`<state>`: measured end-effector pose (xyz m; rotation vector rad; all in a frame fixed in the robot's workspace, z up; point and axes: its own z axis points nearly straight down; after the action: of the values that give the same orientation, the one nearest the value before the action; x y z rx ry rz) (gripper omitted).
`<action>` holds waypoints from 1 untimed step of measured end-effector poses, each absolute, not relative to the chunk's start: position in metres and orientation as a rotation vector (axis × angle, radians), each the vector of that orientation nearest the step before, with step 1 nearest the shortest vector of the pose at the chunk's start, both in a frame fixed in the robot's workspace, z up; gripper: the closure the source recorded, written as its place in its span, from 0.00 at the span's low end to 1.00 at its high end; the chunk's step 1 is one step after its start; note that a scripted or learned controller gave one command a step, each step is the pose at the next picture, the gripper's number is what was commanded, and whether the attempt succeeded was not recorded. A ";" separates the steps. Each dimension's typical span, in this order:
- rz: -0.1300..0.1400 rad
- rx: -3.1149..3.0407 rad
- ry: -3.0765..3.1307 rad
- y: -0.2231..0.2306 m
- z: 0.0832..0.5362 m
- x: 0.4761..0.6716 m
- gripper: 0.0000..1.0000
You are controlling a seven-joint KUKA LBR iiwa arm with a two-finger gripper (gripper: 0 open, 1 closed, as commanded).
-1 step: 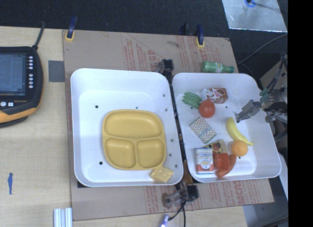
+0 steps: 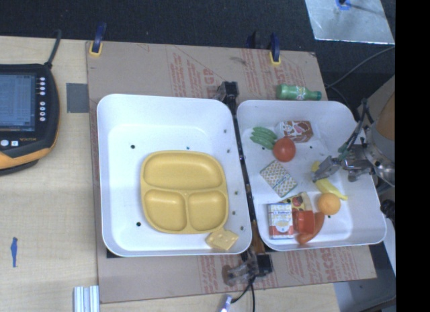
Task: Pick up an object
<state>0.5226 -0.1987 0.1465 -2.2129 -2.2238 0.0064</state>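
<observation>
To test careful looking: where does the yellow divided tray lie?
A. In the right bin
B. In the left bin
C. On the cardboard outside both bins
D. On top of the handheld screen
B: the tray lies flat in the left bin, while the right bin holds the small things such as the tomato and the orange.

2 white bins (image 2: 114, 169), 1 yellow tray (image 2: 183, 191), 1 tomato (image 2: 284, 150), 1 orange (image 2: 328, 204), 1 green bottle (image 2: 298, 92)
</observation>
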 end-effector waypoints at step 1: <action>0.004 -2.213 -2.226 -0.197 0.091 0.520 0.00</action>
<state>0.5203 -0.1966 0.0912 -2.2134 -2.2256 0.0042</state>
